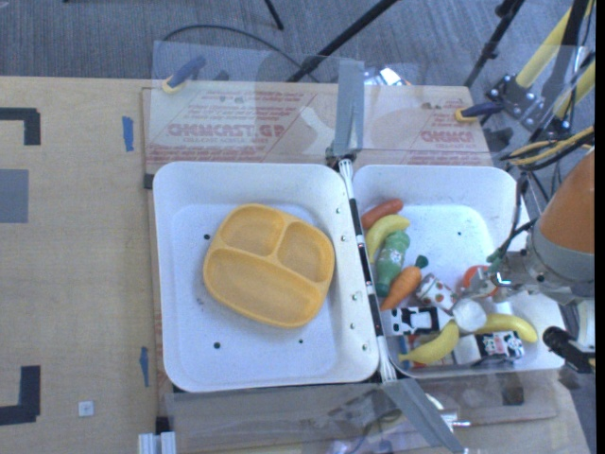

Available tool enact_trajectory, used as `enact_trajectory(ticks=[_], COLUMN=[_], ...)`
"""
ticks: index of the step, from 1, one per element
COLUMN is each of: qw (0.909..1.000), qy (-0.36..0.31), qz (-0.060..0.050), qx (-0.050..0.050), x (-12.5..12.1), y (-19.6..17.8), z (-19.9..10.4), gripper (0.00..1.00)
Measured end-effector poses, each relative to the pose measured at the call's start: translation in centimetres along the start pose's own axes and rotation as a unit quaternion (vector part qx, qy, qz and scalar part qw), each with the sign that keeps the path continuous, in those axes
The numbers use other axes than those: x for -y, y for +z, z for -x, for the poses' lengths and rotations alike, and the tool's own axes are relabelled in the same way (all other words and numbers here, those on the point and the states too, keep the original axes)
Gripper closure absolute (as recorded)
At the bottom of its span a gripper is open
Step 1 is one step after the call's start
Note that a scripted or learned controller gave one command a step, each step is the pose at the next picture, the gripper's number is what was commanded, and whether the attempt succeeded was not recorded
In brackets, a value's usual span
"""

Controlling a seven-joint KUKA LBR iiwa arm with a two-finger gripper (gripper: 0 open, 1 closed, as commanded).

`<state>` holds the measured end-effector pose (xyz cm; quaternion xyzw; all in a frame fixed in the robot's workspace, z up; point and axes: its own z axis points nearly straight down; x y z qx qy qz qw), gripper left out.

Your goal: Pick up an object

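Note:
The right bin point(473, 183) holds several toy foods. An orange sausage point(382, 211), a yellow banana point(387, 232) and a green piece point(392, 256) lie along its left side, with a carrot point(401, 288) below them. Near the front lie a black-and-white block point(416, 322), a second banana point(434, 345), a third banana point(511, 325) and a white piece point(468, 314). My gripper point(501, 277) hangs low over the bin's right side, close to a small red-orange piece point(472, 277). Nothing is visibly held in it.
The left bin point(180, 282) carries a yellow divided plate point(269, 264). A clear plastic sheet point(312, 121) lies behind both bins. Tripod legs and cables stand at the back right. The arm's orange band point(577, 211) leans over the right bin's edge.

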<state>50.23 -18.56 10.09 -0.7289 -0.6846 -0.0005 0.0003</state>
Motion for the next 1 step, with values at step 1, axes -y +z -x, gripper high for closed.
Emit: enact_trajectory(ticks=[1], qw=[0.9991], qy=[0.043], qz=[-0.003], qx=[0.0], x=[0.87], y=[-12.48], z=[-5.92], gripper=[1.0])
